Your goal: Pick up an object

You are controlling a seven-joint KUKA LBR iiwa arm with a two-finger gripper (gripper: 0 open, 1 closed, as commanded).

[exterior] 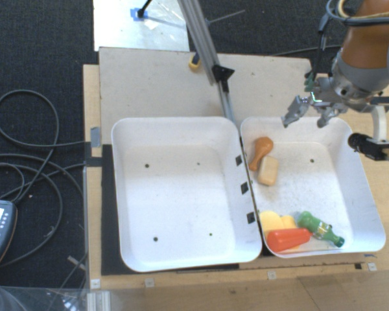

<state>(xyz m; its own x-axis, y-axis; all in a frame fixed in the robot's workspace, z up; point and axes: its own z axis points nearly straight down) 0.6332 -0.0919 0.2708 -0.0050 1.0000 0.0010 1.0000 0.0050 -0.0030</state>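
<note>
While left bin [175, 193] sits bare, right bin [360, 186] holding drumstick [260, 151], green bottle [321, 229]

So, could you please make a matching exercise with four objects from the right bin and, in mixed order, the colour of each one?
Objects:
1. bottle
2. drumstick-shaped toy
3. block
4. pepper-like toy

Colours:
A. red-orange
B. pale beige
C. green
D. brown-orange

Right pairs: 1-C, 2-D, 3-B, 4-A. All four lie in the right bin.
</note>
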